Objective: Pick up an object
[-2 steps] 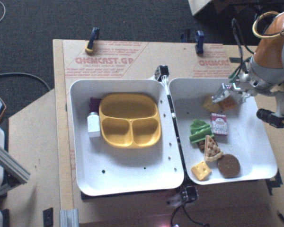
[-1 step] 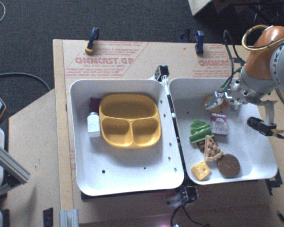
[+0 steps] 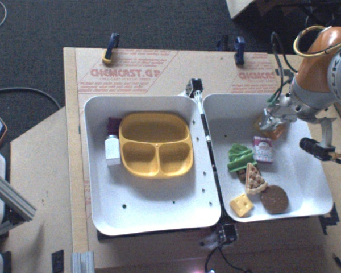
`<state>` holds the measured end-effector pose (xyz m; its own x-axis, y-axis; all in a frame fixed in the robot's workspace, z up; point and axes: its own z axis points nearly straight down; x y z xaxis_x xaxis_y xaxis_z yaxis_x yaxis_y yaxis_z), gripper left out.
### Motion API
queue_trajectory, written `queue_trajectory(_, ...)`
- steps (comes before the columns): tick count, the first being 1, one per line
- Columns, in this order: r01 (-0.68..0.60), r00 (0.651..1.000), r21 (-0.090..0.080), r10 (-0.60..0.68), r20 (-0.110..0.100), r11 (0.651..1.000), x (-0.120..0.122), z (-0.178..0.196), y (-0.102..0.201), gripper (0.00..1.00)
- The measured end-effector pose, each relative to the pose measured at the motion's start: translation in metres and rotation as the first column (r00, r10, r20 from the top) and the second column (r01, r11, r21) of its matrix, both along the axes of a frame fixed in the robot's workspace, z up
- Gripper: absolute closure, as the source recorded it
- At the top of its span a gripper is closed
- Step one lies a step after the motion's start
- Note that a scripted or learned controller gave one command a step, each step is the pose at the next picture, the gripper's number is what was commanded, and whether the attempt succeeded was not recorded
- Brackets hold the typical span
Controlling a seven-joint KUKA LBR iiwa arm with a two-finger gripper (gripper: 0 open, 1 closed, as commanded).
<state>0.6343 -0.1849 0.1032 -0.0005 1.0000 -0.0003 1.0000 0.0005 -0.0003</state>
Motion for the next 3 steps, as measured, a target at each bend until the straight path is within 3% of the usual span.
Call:
queue_trajectory(2, 0.0, 1.0, -0.003, 0.0, 0.009, 1.0, -0.003, 0.117, -0.004, 1.0)
queue_trajectory(3, -0.005, 1.0, 0.003, 0.005, -0.001, 1.0, -0.024, 0.127, 0.049, 1.0)
